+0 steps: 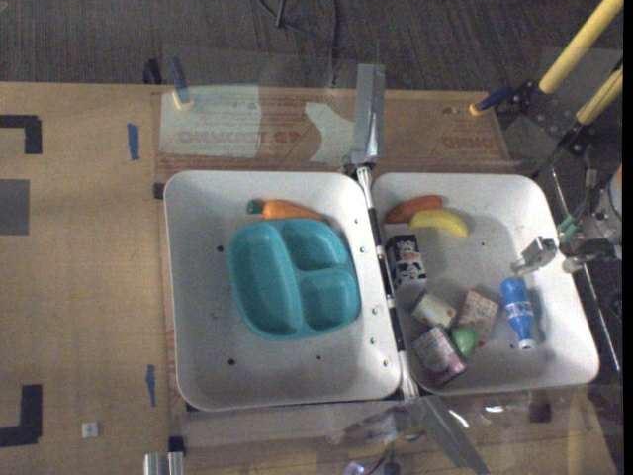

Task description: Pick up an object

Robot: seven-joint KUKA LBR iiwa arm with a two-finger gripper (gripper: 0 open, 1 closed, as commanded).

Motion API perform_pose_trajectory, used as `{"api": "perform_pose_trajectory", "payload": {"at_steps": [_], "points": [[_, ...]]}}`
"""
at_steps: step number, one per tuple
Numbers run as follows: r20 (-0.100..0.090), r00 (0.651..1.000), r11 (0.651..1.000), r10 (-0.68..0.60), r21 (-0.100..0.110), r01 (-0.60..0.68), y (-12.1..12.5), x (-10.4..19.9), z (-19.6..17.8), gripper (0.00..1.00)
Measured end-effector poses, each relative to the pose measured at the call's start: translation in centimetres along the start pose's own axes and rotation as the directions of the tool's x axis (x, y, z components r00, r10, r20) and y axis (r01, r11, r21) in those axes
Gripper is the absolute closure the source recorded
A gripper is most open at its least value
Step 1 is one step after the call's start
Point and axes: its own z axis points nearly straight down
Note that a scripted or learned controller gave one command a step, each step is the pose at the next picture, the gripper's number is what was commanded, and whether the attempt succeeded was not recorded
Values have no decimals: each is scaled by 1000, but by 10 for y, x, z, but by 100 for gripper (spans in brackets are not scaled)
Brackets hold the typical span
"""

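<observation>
The right bin (564,359) holds several small objects. A blue bottle (518,313) lies near its right side. A yellow banana (439,223) and an orange-red piece (413,207) lie at the back. A black-and-white carton (405,259) rests by the left wall. Two small cartons (433,310) (478,312), a green ball (464,340) and a maroon box (437,353) cluster at the front. My gripper (537,254) hangs over the bin's right part, just behind the blue bottle, with nothing seen in it.
The left bin (198,364) carries a teal divided plate (294,277) with an orange carrot (287,209) behind it. A metal divider (368,117) runs between the bins. Yellow poles (584,38) and clamps stand at the back right.
</observation>
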Motion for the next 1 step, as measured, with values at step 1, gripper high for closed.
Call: {"api": "perform_pose_trajectory", "payload": {"at_steps": [1], "points": [[-6,1000,1000,-25,-5,25,8,-14,109,0]]}}
